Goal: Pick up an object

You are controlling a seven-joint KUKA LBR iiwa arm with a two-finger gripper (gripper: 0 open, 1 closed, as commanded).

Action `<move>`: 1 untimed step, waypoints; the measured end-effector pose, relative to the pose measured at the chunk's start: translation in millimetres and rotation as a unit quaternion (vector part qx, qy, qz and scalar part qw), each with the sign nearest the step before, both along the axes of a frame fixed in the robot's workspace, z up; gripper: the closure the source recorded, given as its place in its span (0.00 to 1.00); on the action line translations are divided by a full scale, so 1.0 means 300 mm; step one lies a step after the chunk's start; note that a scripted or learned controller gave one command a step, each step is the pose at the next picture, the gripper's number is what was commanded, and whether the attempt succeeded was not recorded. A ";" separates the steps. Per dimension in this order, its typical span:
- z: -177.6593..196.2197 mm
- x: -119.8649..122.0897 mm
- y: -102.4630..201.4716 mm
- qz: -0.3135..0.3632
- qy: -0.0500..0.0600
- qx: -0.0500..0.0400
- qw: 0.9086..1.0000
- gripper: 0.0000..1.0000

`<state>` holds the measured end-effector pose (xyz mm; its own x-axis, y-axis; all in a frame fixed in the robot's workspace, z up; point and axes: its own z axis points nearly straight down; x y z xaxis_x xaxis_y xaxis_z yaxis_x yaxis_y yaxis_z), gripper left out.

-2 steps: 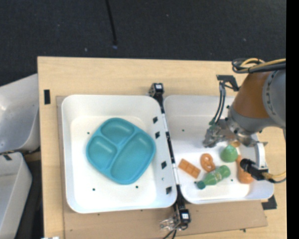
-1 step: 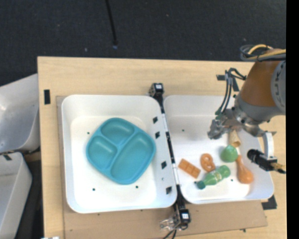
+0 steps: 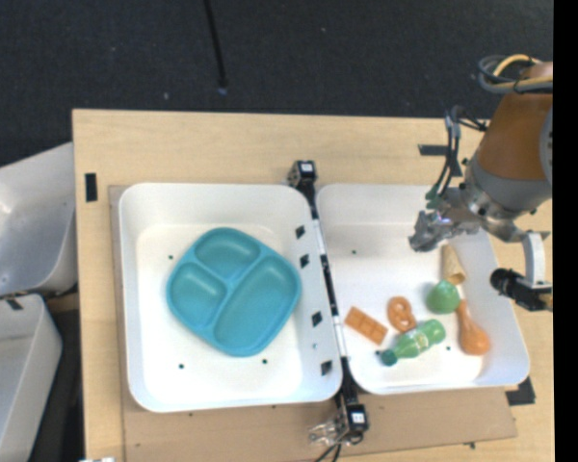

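Bins sit side by side on the bench. The left bin (image 3: 135, 258) has one thing in it, a blue plate (image 3: 233, 291) with three parts, lying flat in the middle. The right bin (image 3: 366, 210) has the small toys, all down in its near right part. First comes a flat orange piece (image 3: 366, 325). Next is a little orange pretzel (image 3: 400, 313), and just below it a green bottle (image 3: 414, 342) lying on its side. Then a green ball (image 3: 443, 297) with a tan cone (image 3: 452, 263) touching its top, and an orange carrot shape (image 3: 472, 332) beside them.

The gripper (image 3: 430, 229) hangs over the back of the right bin, just above the tan cone. I cannot tell how it is set, and nothing seems to be in it.

To do this well, I think it should pick a toy with room around it, like the flat orange piece or the bottle. It should come straight down over the middle. The cone and ball touch, so they could get bumped.
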<state>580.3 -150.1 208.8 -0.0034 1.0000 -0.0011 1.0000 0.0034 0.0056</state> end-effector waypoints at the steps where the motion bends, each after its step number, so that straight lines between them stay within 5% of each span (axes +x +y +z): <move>1: 0.180 0.004 -0.004 0.000 0.000 0.000 1.000 1.00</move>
